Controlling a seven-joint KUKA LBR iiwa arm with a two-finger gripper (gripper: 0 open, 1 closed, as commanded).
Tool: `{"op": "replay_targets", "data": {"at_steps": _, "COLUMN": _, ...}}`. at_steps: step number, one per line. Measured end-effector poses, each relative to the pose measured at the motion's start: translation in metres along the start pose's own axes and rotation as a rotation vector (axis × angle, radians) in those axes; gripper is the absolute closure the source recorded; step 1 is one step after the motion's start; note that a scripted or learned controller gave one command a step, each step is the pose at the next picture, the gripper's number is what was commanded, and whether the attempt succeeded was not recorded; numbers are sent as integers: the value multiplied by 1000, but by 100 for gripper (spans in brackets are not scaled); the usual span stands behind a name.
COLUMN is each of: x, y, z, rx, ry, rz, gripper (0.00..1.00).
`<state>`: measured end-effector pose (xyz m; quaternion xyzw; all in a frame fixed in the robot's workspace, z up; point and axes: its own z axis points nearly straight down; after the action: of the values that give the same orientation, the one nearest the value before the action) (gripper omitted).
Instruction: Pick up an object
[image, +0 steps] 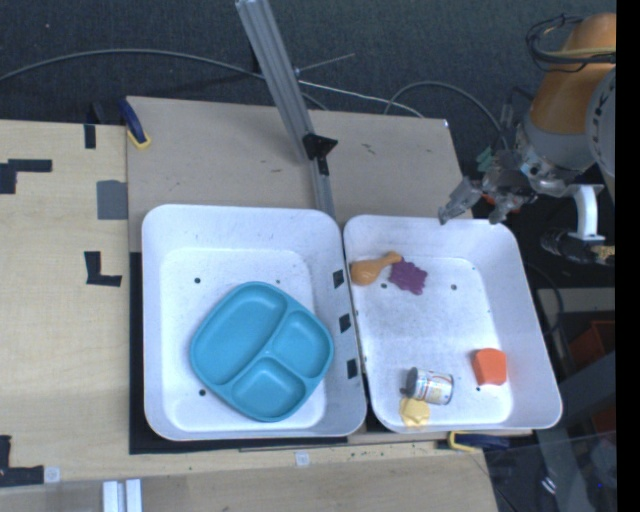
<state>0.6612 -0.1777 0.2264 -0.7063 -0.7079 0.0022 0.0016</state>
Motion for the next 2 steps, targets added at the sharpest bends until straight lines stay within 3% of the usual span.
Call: {"op": "replay_targets", "data": {"at_steps": 2, "x": 5, "y": 1, "z": 110, "rx": 1, "ry": 0, "rz": -1, "gripper": 0}}
